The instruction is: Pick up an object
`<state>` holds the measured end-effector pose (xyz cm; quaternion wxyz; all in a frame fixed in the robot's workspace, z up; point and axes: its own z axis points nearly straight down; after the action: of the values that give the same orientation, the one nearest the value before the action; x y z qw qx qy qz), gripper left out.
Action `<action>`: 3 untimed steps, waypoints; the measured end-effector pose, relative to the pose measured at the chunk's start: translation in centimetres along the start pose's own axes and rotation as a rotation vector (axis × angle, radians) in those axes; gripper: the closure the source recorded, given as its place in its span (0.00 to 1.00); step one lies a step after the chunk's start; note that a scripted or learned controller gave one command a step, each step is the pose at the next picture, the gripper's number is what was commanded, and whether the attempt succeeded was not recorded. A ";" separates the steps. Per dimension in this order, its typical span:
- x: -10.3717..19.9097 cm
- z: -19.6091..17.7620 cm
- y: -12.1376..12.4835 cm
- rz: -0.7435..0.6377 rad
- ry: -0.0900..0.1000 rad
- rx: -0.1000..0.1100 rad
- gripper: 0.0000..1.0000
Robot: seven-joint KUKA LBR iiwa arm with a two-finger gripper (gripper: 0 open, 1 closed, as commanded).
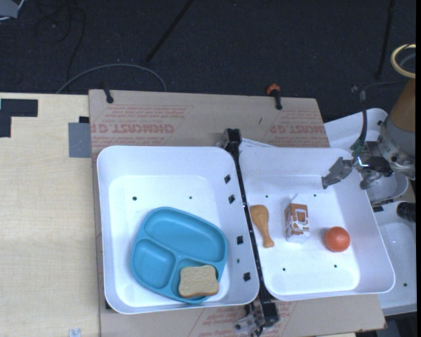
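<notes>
The desk [35, 209] bore two bins. The left bin [119, 167] held a blue plate [168, 241] with toast [198, 281] on one compartment. The right bin [302, 170] held a carton [297, 221], drumstick [261, 224] and tomato [337, 239], apart. The tool [351, 172] hovered over its far right corner, partly blurred; I could not tell its grip.

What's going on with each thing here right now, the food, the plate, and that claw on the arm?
Tool: above the right bin's far right edge, holding nothing.
Tomato: loose in the right bin.
Carton: standing in the right bin.
Drumstick: lying flat, right bin.
Blue plate: in the left bin.
Bread: on the plate.
</notes>
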<state>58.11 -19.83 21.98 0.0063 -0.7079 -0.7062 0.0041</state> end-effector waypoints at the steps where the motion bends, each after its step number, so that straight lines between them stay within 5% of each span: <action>1: 0.0 -0.8 0.3 -0.002 -0.003 -0.014 0.00; 3: -1.0 9.7 0.8 -0.002 -0.001 -0.007 0.00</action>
<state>58.81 -20.82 12.28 0.0035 -0.7073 -0.7069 0.0021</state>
